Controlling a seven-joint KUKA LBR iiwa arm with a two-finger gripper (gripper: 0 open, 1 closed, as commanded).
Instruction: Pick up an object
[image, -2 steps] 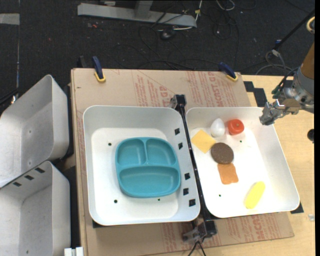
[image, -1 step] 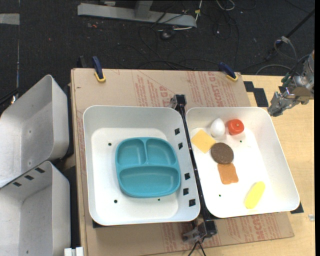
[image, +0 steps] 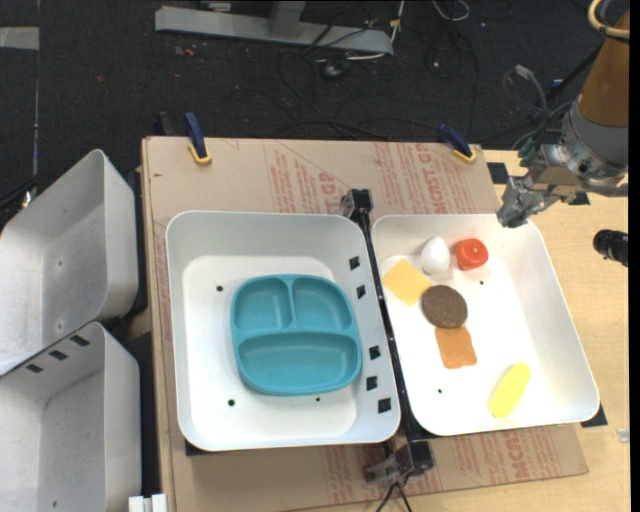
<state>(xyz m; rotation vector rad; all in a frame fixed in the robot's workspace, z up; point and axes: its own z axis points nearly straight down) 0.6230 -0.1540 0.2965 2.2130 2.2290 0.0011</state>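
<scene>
Red round piece (image: 471, 253): sitting in the far part of the right bin (image: 560, 300), toward that bin's far right corner, just beside the white egg-shaped piece (image: 434, 255). Looking round from above, so showing no real long axis and pointing no particular way; probably taking a grasp from any angle.

Gripper (image: 515, 210): hanging over the right bin's far right corner, about at the rim, apart from every piece. Not showing clearly how wide it is set, so not calling that one. Carrying nothing that can be seen.

Judging the step: approaching, with no pick begun. Needing next a short shift inward from the bin's far right corner, centring over the red piece, then a straight drop.

Also lying in the right bin: yellow square slice (image: 406, 281) toward its left wall, brown disc (image: 444, 306) near its middle, orange slab (image: 456, 347) just nearer than that, and yellow oblong piece (image: 509, 389) toward its near right corner, running with its long axis slanting from near-left to far-right.
</scene>
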